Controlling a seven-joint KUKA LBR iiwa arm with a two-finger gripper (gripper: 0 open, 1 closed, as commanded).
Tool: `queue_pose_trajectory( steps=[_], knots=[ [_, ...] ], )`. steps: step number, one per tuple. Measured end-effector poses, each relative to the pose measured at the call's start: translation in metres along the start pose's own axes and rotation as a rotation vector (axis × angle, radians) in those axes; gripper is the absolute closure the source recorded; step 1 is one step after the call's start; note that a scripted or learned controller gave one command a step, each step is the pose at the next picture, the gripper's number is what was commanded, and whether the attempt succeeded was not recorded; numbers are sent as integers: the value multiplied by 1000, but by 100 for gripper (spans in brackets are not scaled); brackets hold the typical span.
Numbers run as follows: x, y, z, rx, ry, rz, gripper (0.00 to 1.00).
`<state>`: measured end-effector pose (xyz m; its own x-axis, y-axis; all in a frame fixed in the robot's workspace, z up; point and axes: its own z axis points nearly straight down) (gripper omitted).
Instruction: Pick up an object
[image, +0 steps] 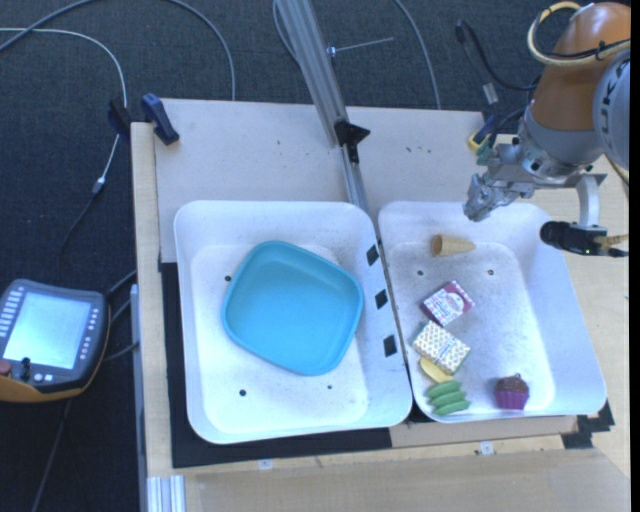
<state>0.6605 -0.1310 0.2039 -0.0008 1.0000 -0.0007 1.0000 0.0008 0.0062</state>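
The blue plate (292, 306) fills the left bin (190, 228). Over the right bin's (570, 300) twelve o'clock rim hangs the gripper (478, 207) (open or closed, I cannot tell); the small cone (451, 244) at its seven o'clock could roll away if nudged.

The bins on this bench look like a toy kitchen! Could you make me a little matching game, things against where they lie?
Things:
1. blue plate
2. cone
3. purple cupcake
4. green pea pod

Places:
A. right bin, far end, near the gripper
B. right bin, near right corner
C. left bin
D. right bin, near left corner

Pairs: 1-C, 2-A, 3-B, 4-D
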Motion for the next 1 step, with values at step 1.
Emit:
queue_pose_trajectory(
  steps=[1],
  knots=[
    [-6, 4, -45, 1, 0, 0, 100]
  ],
)
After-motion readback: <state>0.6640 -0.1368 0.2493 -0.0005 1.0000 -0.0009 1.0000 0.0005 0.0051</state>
